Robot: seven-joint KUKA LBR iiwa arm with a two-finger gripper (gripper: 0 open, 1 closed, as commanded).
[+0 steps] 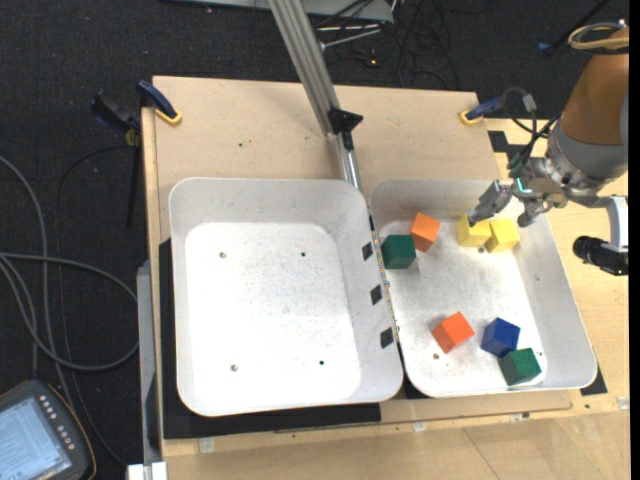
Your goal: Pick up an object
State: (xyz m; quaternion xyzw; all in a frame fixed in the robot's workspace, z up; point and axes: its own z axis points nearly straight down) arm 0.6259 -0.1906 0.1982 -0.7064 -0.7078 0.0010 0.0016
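The bench [260, 138] carries two white bins; the left bin [265, 288] sits well apart from the gripper, and the right bin [560, 298] lies directly beneath it. No legible writing or brand marking appears on any item. The arm [592, 118] enters from the right, and its gripper [508, 206] hangs over the bin's far right area, fingers spread apart with nothing between them. Just below the fingertips lie two yellow blocks [488, 234], touching each other, their joint long axis running left to right. Left of the gripper sit an orange block [425, 230] and a green block [398, 251]. Nearer the camera lie a second orange block [453, 330], a blue block [500, 335] and a second green block [520, 365].
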